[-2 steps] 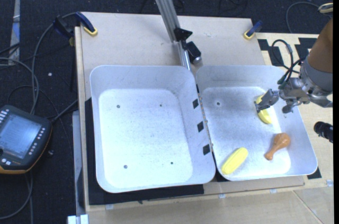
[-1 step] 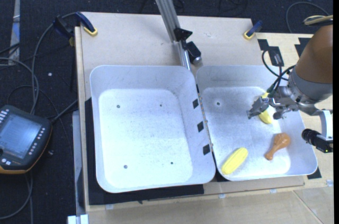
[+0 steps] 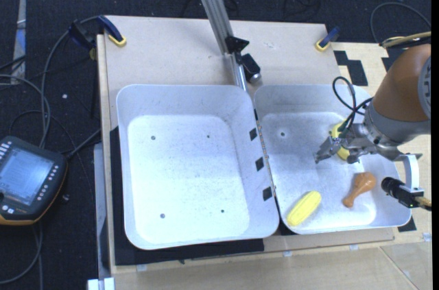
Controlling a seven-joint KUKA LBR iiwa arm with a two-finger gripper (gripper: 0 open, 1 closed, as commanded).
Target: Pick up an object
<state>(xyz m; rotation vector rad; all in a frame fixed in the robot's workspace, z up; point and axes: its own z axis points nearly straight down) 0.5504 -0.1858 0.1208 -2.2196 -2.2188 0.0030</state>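
Gripper point(image 3: 328, 151) low over right bin point(image 3: 274, 103), near its middle, toward right wall; fingers pointing left, state impossible to tell from this angle, nothing seen between them. Small yellow piece point(image 3: 337, 131) just behind gripper, partly hidden, not identifiable. Corn cob point(image 3: 304, 207), yellow, lying tilted on right bin floor near front edge, apart from gripper. Drumstick toy point(image 3: 359, 188), orange-brown, near front right corner of right bin, right of corn cob, not touching it. Left bin point(image 3: 127, 103) beside right bin, rims overlapping at centre. Teach pendant point(image 3: 27, 179) on floor left of bench point(image 3: 171, 49).
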